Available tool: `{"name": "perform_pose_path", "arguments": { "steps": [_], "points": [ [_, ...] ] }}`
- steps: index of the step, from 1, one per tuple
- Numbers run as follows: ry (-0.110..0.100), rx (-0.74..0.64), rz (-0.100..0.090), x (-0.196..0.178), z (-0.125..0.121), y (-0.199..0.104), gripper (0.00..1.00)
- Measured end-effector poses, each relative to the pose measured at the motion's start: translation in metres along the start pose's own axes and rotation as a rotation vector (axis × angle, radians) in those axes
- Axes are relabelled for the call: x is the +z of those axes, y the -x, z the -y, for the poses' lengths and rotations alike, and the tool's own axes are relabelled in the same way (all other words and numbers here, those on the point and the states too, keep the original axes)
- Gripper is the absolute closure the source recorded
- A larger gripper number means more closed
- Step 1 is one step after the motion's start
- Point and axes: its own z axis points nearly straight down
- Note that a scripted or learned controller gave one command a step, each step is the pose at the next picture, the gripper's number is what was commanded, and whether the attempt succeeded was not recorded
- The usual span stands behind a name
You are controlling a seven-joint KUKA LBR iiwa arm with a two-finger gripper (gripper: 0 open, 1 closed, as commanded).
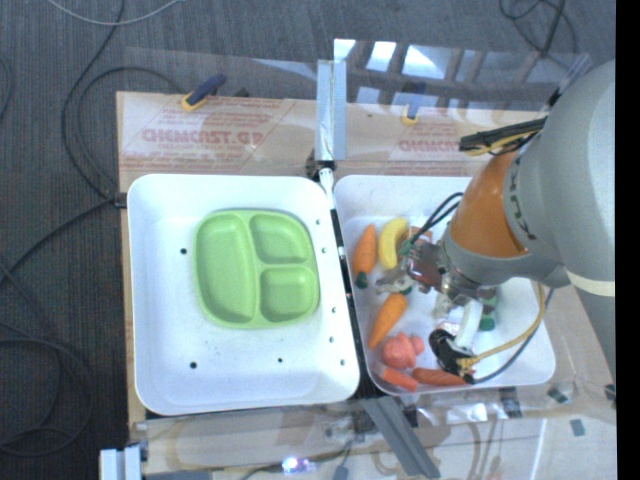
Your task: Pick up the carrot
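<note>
Two orange carrots lie in the right bin (520, 373). One carrot (364, 250) stands along the bin's left wall, and a second carrot (388, 318) lies slanted just below it. My gripper (402, 274) hangs low over the bin between the two, just right of the upper carrot and above the thick end of the lower one. The grey and orange wrist (490, 223) covers the bin's right half. Nothing can be seen held in the gripper.
A yellow banana (393, 240) lies beside the upper carrot. A pink lump (403, 348) and two thin red-orange pieces (437, 376) sit at the bin's front. A green divided plate (257, 268) rests in the left bin (160, 368). Black cable loops hang near the wrist.
</note>
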Motion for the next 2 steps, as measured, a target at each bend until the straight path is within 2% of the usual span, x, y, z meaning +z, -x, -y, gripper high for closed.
{"name": "perform_pose_path", "arguments": {
  "steps": [1,2],
  "points": [
    [-0.002,0.000,0.001,-0.009,0.000,0.001,1.00],
    [-0.016,0.345,0.011,-0.093,0.027,-0.060,1.00]
  ]
}}
